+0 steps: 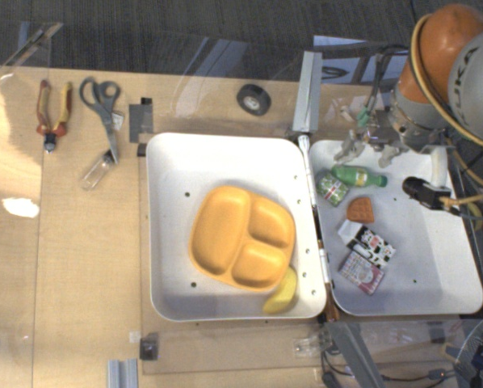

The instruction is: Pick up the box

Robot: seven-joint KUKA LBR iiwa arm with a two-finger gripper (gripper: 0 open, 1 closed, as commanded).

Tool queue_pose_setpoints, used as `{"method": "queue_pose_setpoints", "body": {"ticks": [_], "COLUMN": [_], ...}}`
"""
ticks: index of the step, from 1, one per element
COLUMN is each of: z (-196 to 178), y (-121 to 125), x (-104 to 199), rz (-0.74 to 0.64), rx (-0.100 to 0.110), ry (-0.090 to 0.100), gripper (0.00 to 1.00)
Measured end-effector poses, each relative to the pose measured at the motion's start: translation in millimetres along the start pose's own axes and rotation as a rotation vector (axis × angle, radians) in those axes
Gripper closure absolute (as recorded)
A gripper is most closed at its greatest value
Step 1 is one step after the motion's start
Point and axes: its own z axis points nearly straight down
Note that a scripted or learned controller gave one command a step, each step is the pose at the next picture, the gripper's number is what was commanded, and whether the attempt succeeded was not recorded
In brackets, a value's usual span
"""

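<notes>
A small white box [371, 244] with black and red print lies flat in the right bin [435, 293], left of its middle. My gripper [369, 147] hangs over the far left corner of that bin, well behind the box and apart from it. Its fingers are spread open with nothing between them. The grey arm with its orange band [447, 43] reaches in from the upper right.
A green bottle [359, 177], a green can [332, 189] and a brown cookie-like piece [360, 210] lie between gripper and box. A pinkish flat packet [361, 272] touches the box's near side. The left bin [169, 217] holds a yellow divided plate [243, 235] and a banana [282, 293].
</notes>
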Motion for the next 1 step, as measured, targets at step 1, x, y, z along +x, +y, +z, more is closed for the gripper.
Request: {"method": "queue_pose_setpoints", "body": {"ticks": [1], "z": [29.4], "y": [-91.4], "x": [-10.7], "rz": [-0.024], "rx": [-0.003], "ry": [0.000], "gripper": [0.00]}}
